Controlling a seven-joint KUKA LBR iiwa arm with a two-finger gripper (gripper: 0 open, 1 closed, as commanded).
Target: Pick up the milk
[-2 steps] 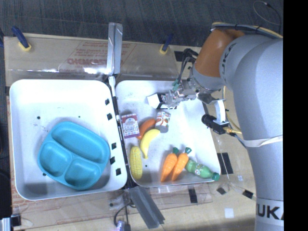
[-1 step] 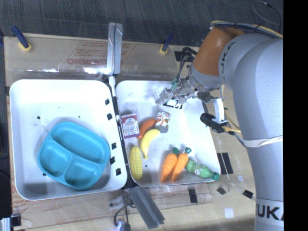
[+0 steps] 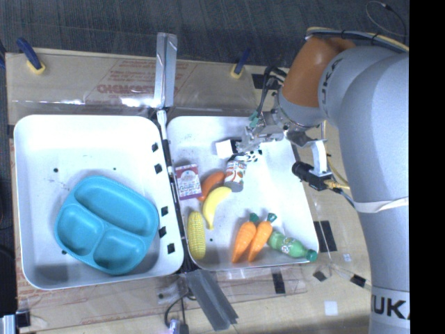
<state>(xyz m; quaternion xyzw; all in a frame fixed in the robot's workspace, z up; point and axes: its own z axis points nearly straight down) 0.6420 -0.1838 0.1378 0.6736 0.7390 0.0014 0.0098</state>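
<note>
The milk point(image 3: 238, 170) is a small white carton with a cow-spot top and red print, standing in the middle of the right bin point(image 3: 292, 186). My gripper point(image 3: 252, 142) hangs at the carton's upper end, right over it and close to its top. From this slant I cannot make out whether it has hold of the carton. A small white piece point(image 3: 224, 147) shows just left of the gripper.
Around the milk lie a red box point(image 3: 186, 181), an orange-red fruit point(image 3: 212, 181), a banana point(image 3: 214, 204), a corn cob point(image 3: 197, 234), two carrots point(image 3: 250, 236) and a green bottle point(image 3: 290, 245). The left bin point(image 3: 42, 145) holds a blue divided plate point(image 3: 104, 223).
</note>
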